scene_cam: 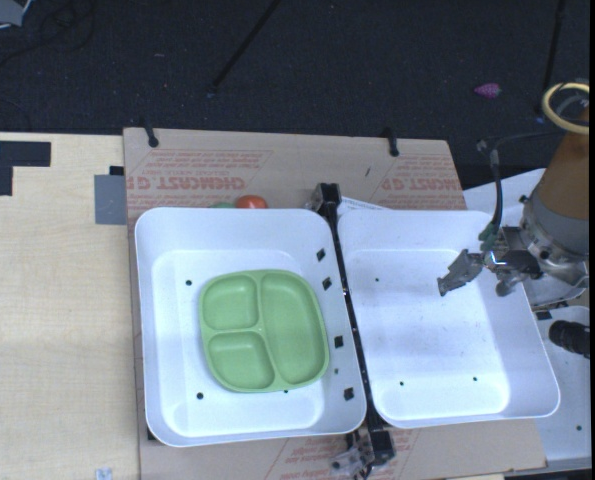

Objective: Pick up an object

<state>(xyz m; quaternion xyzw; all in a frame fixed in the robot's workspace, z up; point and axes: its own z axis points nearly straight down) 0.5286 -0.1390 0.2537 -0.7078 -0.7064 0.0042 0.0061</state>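
Left bin (162,268): your target, a green divided plate (263,330), lies flat at centre. Likely light, stiff, slick plastic; pinch its rim or a divider ridge. Right bin (427,368): gripper (467,273) hovers, fingers spread, holding nothing.

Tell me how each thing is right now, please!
Green plate: lying flat in the left bin, nothing on it.
Right bin: gripper over it.
Gripper: holding nothing.
Orange thing: outside, behind the left bin, mostly hidden.
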